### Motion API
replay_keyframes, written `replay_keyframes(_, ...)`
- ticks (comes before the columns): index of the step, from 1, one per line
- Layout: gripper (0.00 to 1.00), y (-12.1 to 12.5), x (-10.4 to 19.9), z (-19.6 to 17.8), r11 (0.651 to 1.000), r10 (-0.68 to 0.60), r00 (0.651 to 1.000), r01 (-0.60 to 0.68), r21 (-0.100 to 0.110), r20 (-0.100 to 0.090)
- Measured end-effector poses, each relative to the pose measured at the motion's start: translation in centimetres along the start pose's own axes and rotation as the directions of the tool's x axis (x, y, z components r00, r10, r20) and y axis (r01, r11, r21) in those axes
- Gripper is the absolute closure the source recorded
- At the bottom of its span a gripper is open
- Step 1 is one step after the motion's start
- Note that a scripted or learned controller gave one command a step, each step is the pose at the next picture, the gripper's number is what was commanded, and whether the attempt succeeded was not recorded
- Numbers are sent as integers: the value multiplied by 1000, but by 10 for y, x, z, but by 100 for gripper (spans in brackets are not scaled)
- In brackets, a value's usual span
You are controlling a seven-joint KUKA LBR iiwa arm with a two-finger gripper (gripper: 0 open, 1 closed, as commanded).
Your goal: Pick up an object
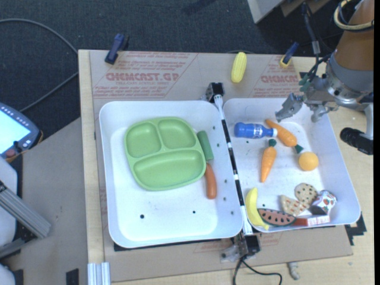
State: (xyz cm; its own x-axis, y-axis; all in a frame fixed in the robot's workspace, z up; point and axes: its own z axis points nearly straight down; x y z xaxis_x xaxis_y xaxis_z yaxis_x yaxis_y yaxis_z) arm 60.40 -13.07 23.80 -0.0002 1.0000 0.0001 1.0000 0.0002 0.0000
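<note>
While the grey arm with its orange band reaches in over the far right corner of the table (pixel 148 70), its tool (pixel 301 107) hangs above the far edge of the right shallow white bin (pixel 344 177), fingers spread apart and nothing between them. Just below the tool, near the bin's far edge, lie a blue plastic bottle with a white cap (pixel 253 130) and an orange toy carrot (pixel 281 133), the carrot's tip close to the bottle's cap. A second orange carrot with a green top (pixel 268 162) lies nearer the bin's middle, and a small round orange fruit (pixel 307 161) sits toward its right side. Along the near edge of this bin sit a yellow banana (pixel 253 208), a watermelon slice (pixel 275 217), two tan spotted cookie pieces (pixel 300 198) and a small red and white item (pixel 323 202) in the near right corner.

The left shallow white bin (pixel 119 218) holds a light green divided plastic plate (pixel 164 153) toward its far side. Beside the plate's right rim lie a dark green stick-shaped piece (pixel 205 145) and an orange sausage-shaped piece (pixel 211 181).

On the table's far edge, outside the bins, a yellow toy corn cob (pixel 238 67) rests, with a blue clamp (pixel 115 48) at the far left corner.
</note>
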Motion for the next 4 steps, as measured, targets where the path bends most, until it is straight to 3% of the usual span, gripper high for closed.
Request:
replay_keyframes(1,0,-16,5,97,1000,1,1000,-1,2,-1)
replay_keyframes(2,0,-28,34,154,1000,0,1000,0,2,-1)
replay_keyframes(3,100,-27,34,144,1000,1,1000,-1,-1,0)
replay_keyframes(4,100,-16,88,53,1000,-1,1000,1,-2,0)
